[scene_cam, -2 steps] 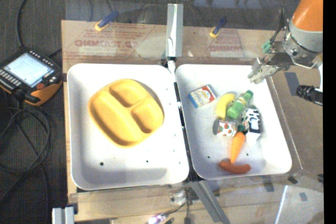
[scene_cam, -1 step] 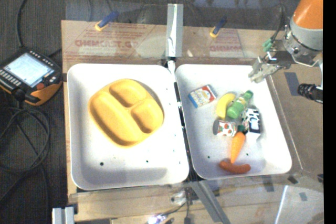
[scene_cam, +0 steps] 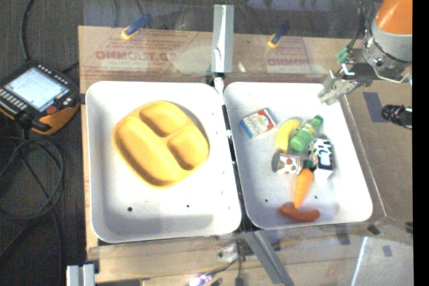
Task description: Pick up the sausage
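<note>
The sausage (scene_cam: 299,213) is a short reddish-brown link lying flat near the front edge of the right bin (scene_cam: 355,207). An orange carrot (scene_cam: 303,187) lies just behind it, its tip nearly touching it. My gripper (scene_cam: 333,89) hangs over the far right corner of the right bin, well away from the sausage, with nothing between its fingers. Its pale fingers look spread apart.
The right bin also holds a small red-and-white box (scene_cam: 258,122), a yellow banana-like piece (scene_cam: 287,133), a green bottle (scene_cam: 305,133), a small can (scene_cam: 287,163) and a black-and-white carton (scene_cam: 322,154). A yellow divided plate (scene_cam: 161,142) lies in the left bin (scene_cam: 107,211).
</note>
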Tool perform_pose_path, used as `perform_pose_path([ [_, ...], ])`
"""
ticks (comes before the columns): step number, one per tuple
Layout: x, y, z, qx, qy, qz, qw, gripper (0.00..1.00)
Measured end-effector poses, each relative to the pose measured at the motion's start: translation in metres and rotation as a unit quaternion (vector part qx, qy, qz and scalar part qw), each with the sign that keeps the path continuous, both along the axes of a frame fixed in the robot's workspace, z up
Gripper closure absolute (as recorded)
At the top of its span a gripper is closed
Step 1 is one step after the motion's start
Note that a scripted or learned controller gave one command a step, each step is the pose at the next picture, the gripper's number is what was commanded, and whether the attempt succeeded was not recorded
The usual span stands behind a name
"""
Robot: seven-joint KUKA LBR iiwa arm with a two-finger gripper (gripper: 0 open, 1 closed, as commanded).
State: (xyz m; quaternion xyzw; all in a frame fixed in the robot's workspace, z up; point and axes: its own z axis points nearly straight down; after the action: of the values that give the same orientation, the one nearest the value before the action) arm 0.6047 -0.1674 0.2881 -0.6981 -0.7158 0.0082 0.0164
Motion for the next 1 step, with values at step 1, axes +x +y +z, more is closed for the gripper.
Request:
perform_pose_path([
  [1,0.0012,0.0003,0.0052,0.0008,0.003,0.002,1.0,1.0],
])
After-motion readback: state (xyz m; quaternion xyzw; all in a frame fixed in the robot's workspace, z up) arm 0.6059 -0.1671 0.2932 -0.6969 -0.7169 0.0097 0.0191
